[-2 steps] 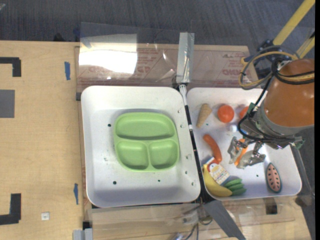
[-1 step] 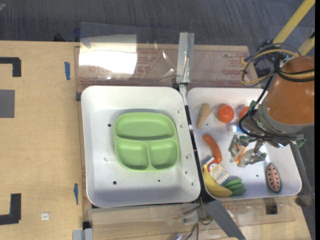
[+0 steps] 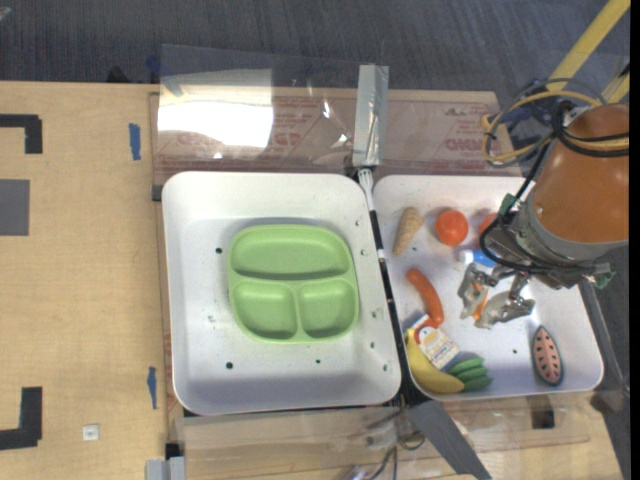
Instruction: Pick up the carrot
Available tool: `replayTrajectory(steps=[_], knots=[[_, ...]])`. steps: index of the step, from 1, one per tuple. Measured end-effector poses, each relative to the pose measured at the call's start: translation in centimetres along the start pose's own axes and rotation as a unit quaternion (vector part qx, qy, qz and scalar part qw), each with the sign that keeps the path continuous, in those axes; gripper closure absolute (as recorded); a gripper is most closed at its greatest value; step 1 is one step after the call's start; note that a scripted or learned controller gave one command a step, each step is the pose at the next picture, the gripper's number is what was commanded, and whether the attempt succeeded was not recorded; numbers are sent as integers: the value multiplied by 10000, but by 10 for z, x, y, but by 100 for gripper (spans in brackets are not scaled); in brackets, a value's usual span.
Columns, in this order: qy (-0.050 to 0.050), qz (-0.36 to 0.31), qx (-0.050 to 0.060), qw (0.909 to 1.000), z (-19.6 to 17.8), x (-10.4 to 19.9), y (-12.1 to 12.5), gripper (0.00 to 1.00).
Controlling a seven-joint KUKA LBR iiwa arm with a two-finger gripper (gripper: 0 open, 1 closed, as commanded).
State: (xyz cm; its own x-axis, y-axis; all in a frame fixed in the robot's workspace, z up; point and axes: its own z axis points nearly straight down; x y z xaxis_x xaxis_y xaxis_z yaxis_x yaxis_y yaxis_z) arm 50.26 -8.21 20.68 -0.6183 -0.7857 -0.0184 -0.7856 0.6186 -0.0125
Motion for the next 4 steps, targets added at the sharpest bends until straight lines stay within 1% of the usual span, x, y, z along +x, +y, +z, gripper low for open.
replayTrajectory(steps=[1, 2, 3, 4], knots=[[-35, 4, 24, 10000, -11, -3, -1, 100], [67, 1134, -22, 9935, 110, 56, -33, 100], [58, 1720, -6, 9851, 22, 19, -44, 100], [37, 1726, -2, 9850, 13, 18, -44, 100]])
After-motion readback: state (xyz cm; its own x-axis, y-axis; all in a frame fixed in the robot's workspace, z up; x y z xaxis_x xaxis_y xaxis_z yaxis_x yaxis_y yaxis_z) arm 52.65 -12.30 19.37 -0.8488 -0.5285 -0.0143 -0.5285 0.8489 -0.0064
